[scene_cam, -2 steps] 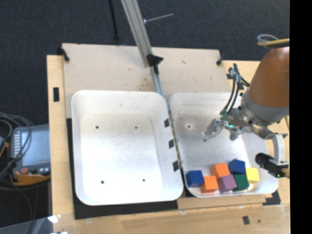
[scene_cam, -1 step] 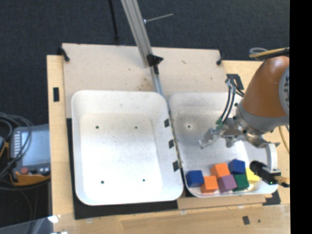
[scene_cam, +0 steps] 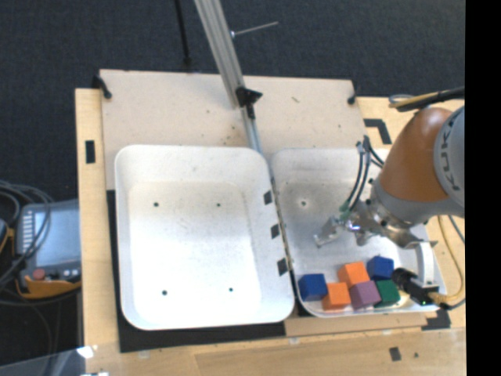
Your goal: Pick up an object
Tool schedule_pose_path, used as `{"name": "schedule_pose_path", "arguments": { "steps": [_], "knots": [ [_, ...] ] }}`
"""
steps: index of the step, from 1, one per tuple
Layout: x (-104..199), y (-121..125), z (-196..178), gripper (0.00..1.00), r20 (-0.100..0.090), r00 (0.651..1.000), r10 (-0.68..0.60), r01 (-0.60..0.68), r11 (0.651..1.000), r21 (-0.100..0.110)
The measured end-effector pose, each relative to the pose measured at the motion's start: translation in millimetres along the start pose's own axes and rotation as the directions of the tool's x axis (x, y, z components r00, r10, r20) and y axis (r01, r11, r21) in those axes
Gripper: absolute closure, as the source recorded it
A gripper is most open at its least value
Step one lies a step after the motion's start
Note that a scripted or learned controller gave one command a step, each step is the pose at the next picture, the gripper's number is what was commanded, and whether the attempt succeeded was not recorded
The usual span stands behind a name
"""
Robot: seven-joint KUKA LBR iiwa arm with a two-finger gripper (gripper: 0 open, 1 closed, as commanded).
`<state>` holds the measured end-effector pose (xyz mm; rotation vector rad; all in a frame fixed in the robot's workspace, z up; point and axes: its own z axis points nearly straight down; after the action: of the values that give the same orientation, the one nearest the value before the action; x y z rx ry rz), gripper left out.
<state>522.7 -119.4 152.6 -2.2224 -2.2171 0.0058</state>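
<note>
Hard to tell whether open or closed: small metallic two-finger gripper (scene_cam: pixel 333 232), seen from above at a slant, blurred, hanging over the bare middle of the right-hand shallow white plastic bin (scene_cam: pixel 307 180) with nothing visible in its grasp. Mostly hidden beyond that, under the bulky grey arm with its broad orange band (scene_cam: pixel 413 163), reaching in from the right and cut off at the edge. Partly legible on the grey housing beside the band: black letters, probably "KU". Clustered in the near right corner of the same bin, well apart from the claw: a blue cube (scene_cam: pixel 313 286), an orange cube (scene_cam: pixel 337 295), a second orange block (scene_cam: pixel 354 272), a purple cube (scene_cam: pixel 364 294), a green cube (scene_cam: pixel 387 291) and another blue block (scene_cam: pixel 380 268), several touching. Alongside to the left: the larger white bin (scene_cam: pixel 196 233), speckled. Overhead, slanting down to the bins' junction: a grey aluminium rail (scene_cam: pixel 221 45).
</note>
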Motion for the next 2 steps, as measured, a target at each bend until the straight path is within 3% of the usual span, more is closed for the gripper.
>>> {"name": "schedule_pose_path", "arguments": {
  "steps": [1, 2],
  "knots": [
    [-1, -1, 53, 0.0, -0.001, 1.0, 0.0, 0.0, 1.0, 0.001],
    [-2, 2, 39, 1.0, 0.0, 1.0, 0.008, -0.008, 1.0, -0.01]
  ]
}}
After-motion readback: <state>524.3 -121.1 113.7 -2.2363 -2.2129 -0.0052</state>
